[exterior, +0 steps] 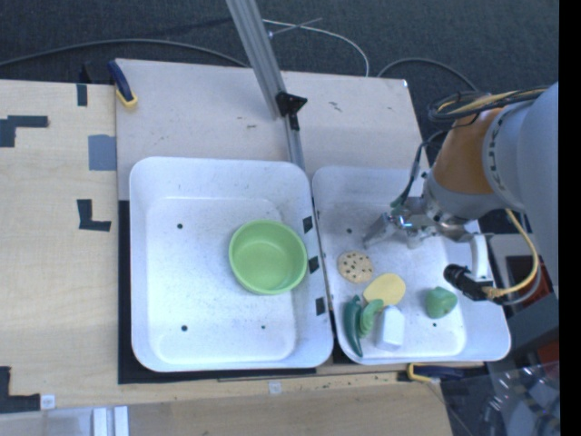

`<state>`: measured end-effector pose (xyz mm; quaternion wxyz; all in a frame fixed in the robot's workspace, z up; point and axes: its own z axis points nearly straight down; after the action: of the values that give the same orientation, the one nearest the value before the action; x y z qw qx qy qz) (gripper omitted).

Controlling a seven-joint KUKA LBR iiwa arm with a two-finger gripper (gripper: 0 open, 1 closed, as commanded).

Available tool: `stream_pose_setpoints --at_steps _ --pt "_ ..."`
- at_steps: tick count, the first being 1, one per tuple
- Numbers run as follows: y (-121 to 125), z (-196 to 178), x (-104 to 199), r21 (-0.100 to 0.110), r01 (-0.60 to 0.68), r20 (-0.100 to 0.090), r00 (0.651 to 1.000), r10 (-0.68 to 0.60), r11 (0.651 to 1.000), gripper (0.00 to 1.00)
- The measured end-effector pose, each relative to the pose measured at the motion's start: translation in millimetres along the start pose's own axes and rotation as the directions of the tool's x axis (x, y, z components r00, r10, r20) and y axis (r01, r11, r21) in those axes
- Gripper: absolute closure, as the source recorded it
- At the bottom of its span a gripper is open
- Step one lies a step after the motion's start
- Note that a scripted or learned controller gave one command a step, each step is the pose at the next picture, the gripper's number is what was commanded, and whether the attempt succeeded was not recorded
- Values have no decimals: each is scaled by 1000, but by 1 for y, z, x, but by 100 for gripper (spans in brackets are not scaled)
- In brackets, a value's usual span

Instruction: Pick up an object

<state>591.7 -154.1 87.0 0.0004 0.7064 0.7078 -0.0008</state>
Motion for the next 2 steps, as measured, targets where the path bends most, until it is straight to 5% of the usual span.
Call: stream_pose_setpoints --at_steps 1,2 --pt "0 -11 1 2 1 -2 1000 -1 1000 100" --pt "-2 -53 -1 -3 -1 -1 1000 1 1000 100"
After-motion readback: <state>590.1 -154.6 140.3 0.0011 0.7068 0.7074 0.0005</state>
